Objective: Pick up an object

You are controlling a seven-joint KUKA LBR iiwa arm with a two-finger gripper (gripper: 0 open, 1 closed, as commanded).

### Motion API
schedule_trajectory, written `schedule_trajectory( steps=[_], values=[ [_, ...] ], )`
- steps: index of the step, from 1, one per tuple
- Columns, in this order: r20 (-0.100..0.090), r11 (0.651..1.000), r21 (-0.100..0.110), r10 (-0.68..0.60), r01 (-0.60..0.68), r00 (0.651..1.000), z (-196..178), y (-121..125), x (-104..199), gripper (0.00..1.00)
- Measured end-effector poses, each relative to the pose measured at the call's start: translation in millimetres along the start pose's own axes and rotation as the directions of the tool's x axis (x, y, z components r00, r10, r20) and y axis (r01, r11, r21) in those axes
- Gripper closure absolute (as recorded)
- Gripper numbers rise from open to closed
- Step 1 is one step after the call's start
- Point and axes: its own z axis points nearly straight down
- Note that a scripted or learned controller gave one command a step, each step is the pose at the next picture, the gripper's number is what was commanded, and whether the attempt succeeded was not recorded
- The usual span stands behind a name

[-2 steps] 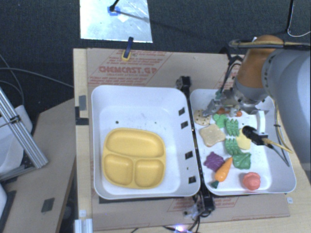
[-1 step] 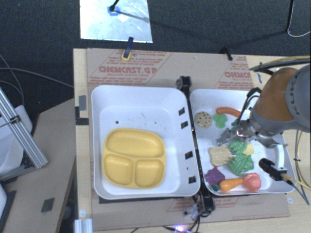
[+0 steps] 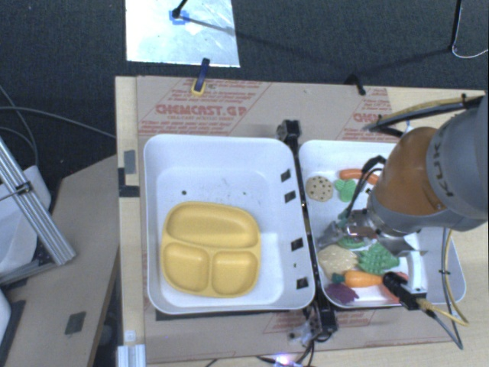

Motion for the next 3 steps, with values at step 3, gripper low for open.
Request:
schedule_trajectory(
  steps=[3],
  values=[
    [0.002,1.000,-0.008,-0.002,0.002,1.000,-163.3,22.8,88.8,1.00]
  ],
)
